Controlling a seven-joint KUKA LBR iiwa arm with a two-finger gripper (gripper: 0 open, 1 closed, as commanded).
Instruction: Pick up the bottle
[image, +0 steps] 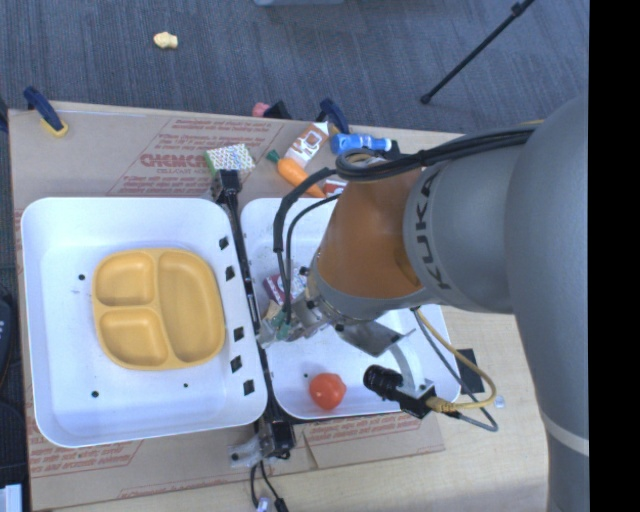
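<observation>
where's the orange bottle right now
The bottle lies on the cardboard just beyond the right bin's far rim, outside it, beside the blue clamp.

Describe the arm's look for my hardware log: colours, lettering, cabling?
The arm is a bulky, rounded grey casing with a wide orange band above the wrist and white KUKA lettering on the grey shell. Black cables loop from its top toward the wrist. A yellow cable and a black cylindrical fitting hang below the gripper.
</observation>
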